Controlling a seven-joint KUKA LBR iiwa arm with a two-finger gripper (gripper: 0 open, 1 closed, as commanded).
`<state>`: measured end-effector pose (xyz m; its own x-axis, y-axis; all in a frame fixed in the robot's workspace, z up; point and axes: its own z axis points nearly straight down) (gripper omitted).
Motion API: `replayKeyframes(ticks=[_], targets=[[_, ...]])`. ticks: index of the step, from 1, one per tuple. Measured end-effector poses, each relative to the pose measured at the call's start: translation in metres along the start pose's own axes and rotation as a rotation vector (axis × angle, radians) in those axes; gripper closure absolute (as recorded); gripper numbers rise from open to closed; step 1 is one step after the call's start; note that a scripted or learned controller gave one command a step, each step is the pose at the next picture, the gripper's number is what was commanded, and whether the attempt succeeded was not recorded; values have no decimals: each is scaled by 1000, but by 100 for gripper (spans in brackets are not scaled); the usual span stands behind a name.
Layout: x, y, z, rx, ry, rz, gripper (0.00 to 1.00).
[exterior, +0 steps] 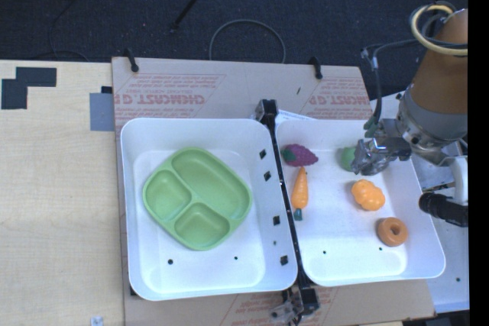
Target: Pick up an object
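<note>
We're low in the right white bin (428, 271), and our two-finger gripper (369, 162) hovers right beside a small green rounded object (348, 157), which sits touching or nearly touching on the side away from the arm. We can't tell the gripper's state from here. A lumpy orange toy fruit (368, 195) lies just below the gripper, nearer the camera.

You see bench (53, 202), light wood top, with brown cardboard sheet (229, 91) lying flat on it. On cardboard, two shallow white bins side by side, touching: left bin (145, 271) and right bin (367, 271). Grey and dark patches (34, 84) on bench, left of cardboard.
</note>
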<state>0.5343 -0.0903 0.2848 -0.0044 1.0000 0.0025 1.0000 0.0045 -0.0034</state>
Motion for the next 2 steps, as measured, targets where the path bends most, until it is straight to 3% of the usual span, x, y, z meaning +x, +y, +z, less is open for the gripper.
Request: replayKeyframes(ticks=[2], targets=[[102, -4, 12, 2, -1, 0, 100]])
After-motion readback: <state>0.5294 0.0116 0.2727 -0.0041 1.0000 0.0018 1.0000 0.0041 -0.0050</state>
